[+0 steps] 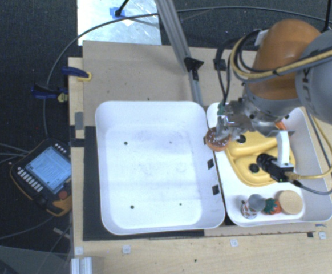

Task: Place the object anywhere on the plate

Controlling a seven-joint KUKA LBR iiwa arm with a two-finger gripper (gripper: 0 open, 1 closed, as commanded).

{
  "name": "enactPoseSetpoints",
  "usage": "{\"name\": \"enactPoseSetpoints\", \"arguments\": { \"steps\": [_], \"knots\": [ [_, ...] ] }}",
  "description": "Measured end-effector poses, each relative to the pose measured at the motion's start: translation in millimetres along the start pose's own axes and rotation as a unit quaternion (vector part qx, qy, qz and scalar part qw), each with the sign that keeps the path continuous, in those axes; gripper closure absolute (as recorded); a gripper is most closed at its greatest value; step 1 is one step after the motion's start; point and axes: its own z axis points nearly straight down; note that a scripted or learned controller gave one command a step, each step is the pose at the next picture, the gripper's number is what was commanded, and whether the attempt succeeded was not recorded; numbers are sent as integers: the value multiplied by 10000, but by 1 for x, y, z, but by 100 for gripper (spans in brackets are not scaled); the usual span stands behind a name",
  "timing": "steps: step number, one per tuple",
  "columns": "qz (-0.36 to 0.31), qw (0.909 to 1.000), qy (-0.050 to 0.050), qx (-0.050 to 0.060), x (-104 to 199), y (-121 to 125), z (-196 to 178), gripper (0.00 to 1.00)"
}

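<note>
Brown round object, apparently pinched at end effector, hangs at plate's ten o'clock edge; carry toward four o'clock before letting go.

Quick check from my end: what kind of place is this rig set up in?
Likely a robotics lab: two white bins on a clamped board, a teach pendant on dark carpet, loose cables, and the arm's gripper over a yellow plate.

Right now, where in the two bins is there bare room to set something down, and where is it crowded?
The left bin is bare white floor from wall to wall. The right bin is crowded: the yellow plate fills its middle under the end effector, with a brown object at the plate's left edge and small items along the near wall. A narrow strip remains by its right wall.
</note>
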Motion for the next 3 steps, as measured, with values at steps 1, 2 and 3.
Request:
{"name": "enactPoseSetpoints", "arguments": {
  "steps": [1, 2, 3],
  "knots": [
    [-3, 10000, -1, -7, 56, -12, -4, 100],
    [-4, 10000, 2, -11, 113, -13, 1, 100],
    [31, 10000, -8, -12, 109, -13, 1, 0]
  ]
}}
